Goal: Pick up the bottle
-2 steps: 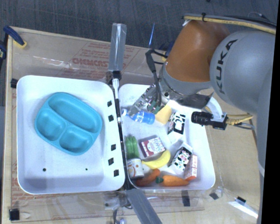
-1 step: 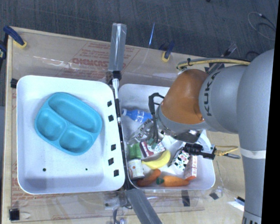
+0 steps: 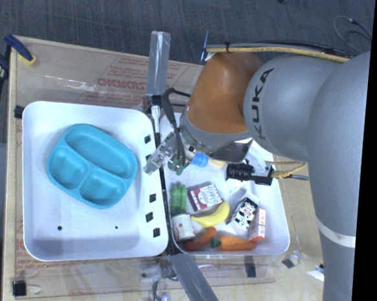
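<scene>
Left bin (image 3: 32, 232): white moulded plastic, smooth, faint sheen; in it a divided tray (image 3: 93, 165), turquoise plastic, smooth, semi-matt. Right of that bin, the second bin (image 3: 278, 233), same white plastic, holds a banana (image 3: 214, 215) with waxy yellow skin, a carrot (image 3: 236, 244) of dull orange finish, and printed glossy card cartons (image 3: 204, 195). Arm (image 3: 296, 103): grey painted casing, satin; orange band (image 3: 222, 94) smooth with soft sheen; bench (image 3: 116, 76) matt, like pale printed cardboard.
</scene>
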Controlling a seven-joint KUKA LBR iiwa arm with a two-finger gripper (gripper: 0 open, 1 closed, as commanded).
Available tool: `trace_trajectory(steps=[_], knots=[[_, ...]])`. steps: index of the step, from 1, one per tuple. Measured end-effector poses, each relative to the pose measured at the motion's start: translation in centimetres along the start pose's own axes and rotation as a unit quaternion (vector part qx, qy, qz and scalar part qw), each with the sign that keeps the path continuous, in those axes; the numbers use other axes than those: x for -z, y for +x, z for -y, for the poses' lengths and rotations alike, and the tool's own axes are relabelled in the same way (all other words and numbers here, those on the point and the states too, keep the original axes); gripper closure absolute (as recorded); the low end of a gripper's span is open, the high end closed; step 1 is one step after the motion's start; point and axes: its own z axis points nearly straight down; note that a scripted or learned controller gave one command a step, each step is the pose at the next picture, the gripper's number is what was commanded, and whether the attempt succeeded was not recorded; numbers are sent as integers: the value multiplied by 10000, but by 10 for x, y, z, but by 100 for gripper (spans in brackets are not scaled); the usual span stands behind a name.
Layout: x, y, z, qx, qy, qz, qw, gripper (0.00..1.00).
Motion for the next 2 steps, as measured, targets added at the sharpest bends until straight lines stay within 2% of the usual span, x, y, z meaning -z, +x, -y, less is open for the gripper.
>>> trace_trajectory(steps=[1,2], knots=[[30,-1,59,-1723,7,-4,9851,100],[13,53,71,-2835,25,-25,9590,100]])
